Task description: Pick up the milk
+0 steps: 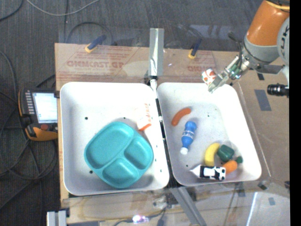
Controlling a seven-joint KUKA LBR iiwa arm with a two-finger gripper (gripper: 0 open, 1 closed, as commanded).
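Note:
The milk point(211, 172) is a small white carton with black cow patches. It lies on its side at the front of the right bin point(244, 126), next to a yellow banana point(211, 152). My gripper point(220, 80) hangs over the right bin's back edge, far behind the milk. A small white and red thing point(208, 75) sits right at the gripper's tip. Whether it is held is unclear.
The right bin also holds a blue bottle point(188, 134), an orange sausage point(181, 115), a dark green item point(225, 151) and an orange carrot point(230, 165) beside the milk. The left bin point(75, 107) bears a teal divided plate point(119, 154) and a small orange piece point(145, 125).

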